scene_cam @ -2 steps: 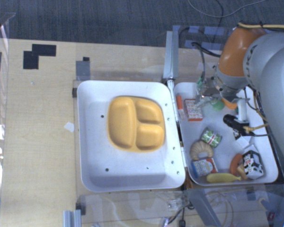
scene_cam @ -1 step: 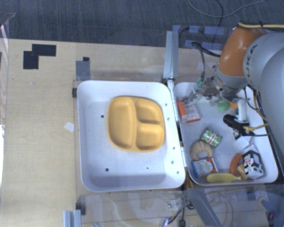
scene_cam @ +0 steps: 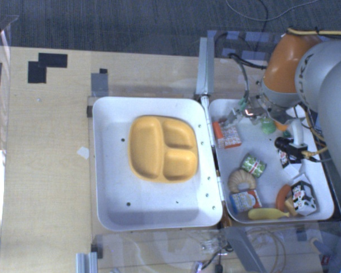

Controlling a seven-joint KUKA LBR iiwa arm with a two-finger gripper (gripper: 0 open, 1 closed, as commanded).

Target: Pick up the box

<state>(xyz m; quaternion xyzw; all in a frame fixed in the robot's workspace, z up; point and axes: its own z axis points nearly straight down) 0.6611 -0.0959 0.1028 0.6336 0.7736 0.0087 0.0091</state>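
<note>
Look at the right bin (scene_cam: pixel 329 209). The box (scene_cam: pixel 229 135) lies at its far left corner, close by the wall that the two bins share. It is a small red and white box, lying flat. Its long side runs from far to near, tipped a little to the right.

The gripper (scene_cam: pixel 251 108) hangs over the far edge of the same bin, just to the right of the box and a bit farther back. You cannot tell if it is spread or pressed together, because the big grey and orange arm (scene_cam: pixel 307 67) covers most of it. Nothing shows in its grip.

So the move should be short: go a little left and a little nearer, then down. I think the bin wall could be the hard part, since the box sits so close to it.

Other things lie nearer in that bin: a small green can (scene_cam: pixel 253 165), a round bagel (scene_cam: pixel 242 180), a banana (scene_cam: pixel 267 214) and a black and white toy (scene_cam: pixel 301 198). They are apart from the box and should not block you.

The left bin (scene_cam: pixel 108 198) holds a yellow tray with sections (scene_cam: pixel 162 148).
</note>
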